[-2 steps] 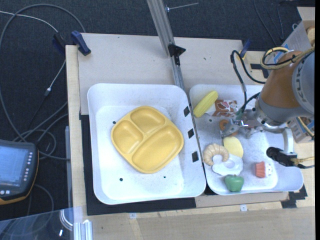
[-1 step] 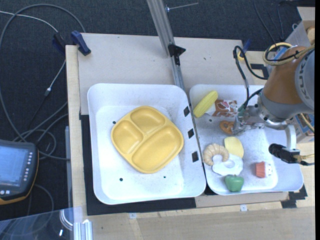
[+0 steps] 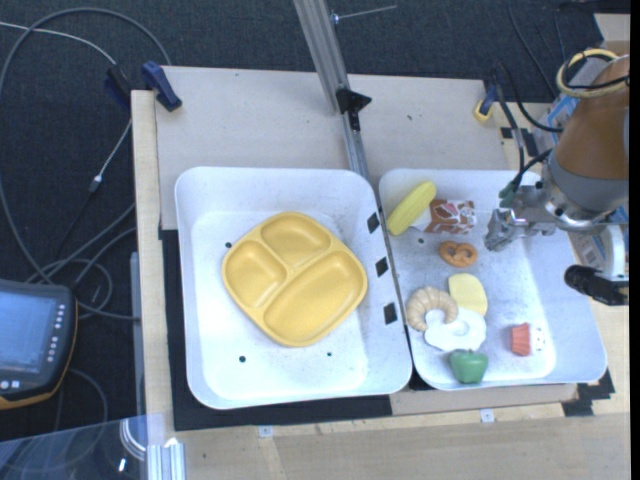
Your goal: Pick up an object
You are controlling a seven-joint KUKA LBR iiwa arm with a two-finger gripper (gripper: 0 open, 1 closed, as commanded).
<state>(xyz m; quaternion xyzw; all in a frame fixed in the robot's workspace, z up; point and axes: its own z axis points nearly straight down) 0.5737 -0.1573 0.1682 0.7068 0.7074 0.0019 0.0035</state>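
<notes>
The gripper hangs over the right bin, toward its upper middle, and whether it is released or clenched cannot be told from this slanted view; nothing is visibly held in it. The arm with its orange band enters from three o'clock.

Any of the toy foods in the right bin would serve. Closest is the pretzel, just beside the gripper at about eight o'clock from it. At ten o'clock from the gripper lies a brown-and-white packet, and beyond it, touching, a yellow corn cob by the bin's upper-left corner. Toward six o'clock sit a pale yellow slice, a croissant, a white fried-egg piece and a green pepper, crowded together and touching. A red-and-white piece lies apart at five o'clock.

The pretzel looks the best target: near and clear of its neighbours. It is flat, so the gripper should centre over it, come down close to the bin floor, and close across its narrower span. The six-o'clock cluster is a poorer choice, since a descent there could nudge neighbours or pinch two things. The lone red-and-white piece is a fair second choice.

The left bin holds a yellow divided plate and needs no attention.
</notes>
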